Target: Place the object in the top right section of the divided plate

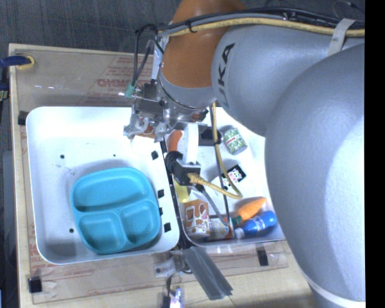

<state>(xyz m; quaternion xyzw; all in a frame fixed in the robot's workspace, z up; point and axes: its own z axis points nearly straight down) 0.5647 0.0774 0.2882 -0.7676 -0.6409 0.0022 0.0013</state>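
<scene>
**Hand over the bin divide, plate's far compartment unfilled**

The arm [289, 108] dominates my feed, its orange band above the wrist, and the letters "KUKA" run sideways along the grey shell. Below it sit two white bins on the counter [70, 63]. The left bin [45, 191] carries the blue divided plate [117, 208], lying below and to the left of the hand [147, 128]; all its sections look bare. The right bin [269, 236], below and to the right of the hand, holds a carrot-like orange piece [251, 206], a blue bottle [262, 224], a brown patterned carton [196, 218] and small printed cards [233, 141] whose print I cannot read.

I judge the carry is not finished. Something orange-brown [173, 138] shows just beside the hand, but I cannot tell whether it is gripped, nor how the hand is set. Next, the hand must travel down-left over the plate's top right section and release.
</scene>
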